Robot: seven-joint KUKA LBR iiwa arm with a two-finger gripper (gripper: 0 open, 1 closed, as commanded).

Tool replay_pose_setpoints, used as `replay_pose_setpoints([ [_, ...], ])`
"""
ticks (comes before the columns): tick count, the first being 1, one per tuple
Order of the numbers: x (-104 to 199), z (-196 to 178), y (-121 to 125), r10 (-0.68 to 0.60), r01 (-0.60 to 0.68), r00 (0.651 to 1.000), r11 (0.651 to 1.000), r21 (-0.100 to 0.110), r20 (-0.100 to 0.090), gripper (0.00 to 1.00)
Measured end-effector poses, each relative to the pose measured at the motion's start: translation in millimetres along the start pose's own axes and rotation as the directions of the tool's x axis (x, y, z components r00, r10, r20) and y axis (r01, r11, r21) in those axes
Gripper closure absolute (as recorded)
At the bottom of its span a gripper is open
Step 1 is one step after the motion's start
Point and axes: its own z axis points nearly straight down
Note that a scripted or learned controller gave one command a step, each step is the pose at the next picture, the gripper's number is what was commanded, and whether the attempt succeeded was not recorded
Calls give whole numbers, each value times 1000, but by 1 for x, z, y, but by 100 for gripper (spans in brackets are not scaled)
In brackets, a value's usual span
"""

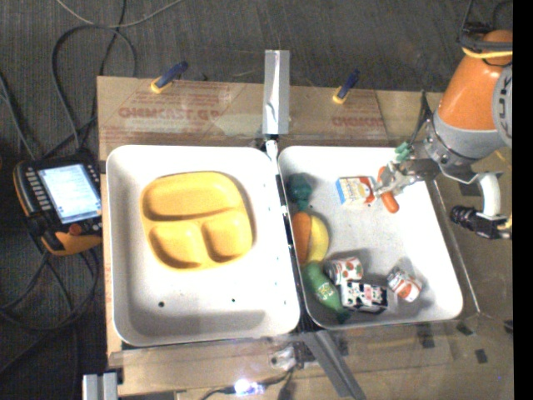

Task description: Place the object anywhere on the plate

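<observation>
The bench carries two shallow white plastic bins with rounded corners, set side by side. The left bin holds a glossy yellow plastic plate, moulded into one long compartment at the top and two smaller ones below it. The plate lies flat in the upper half of that bin.

The right bin contains the loose objects. A small white carton with blue and orange print lies near the upper middle. Along the left wall sit a dark green rounded item, an orange and yellow smooth fruit shape and a green rounded item. Near the lower edge lie three small printed packages: a white and red one, a black and white one and a red and white one.

The grey arm with the glossy orange band enters from the right. Its gripper sits above the upper right part of the right bin, just beside the carton. A small orange-red elongated piece shows at the gripper's tip. Whether the gripper is wide, narrow or clasping anything cannot be told.

A handheld pendant with a lit screen lies left of the bins on dark textured flooring.
</observation>
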Motion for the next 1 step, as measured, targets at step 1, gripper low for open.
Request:
replay_pose_setpoints([
  [1,-13,18,34,-176,176,984,984,-1,1,100],
])
